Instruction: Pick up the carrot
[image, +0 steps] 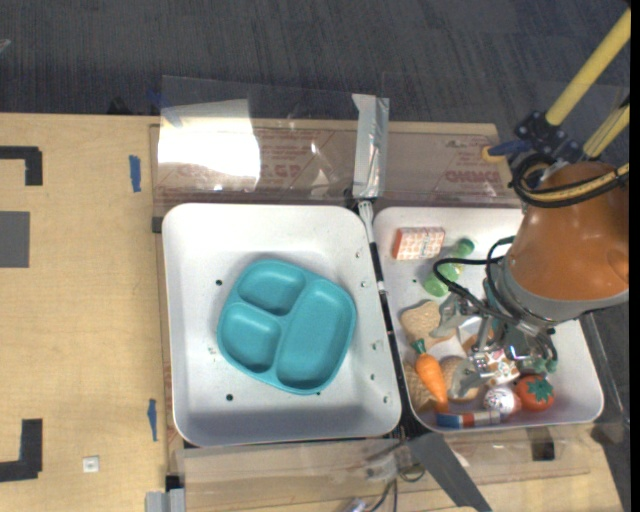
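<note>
The carrot (431, 377), orange with a green tip, lies in the front left part of the right bin (578, 408), among other toy foods. My gripper (478, 368) hangs over that bin just right of the carrot, low among the items. Its fingers are lost against the clutter below, and nothing shows held between them. The arm's orange band (570, 240) rises above it on the right.
A teal divided plate (288, 325) sits in the left bin (200, 250). The right bin also holds a pink box (418, 242), green pieces (450, 268), a tan bread-like piece (422, 320), a red tomato (537, 392) and a white-red ball (499, 402).
</note>
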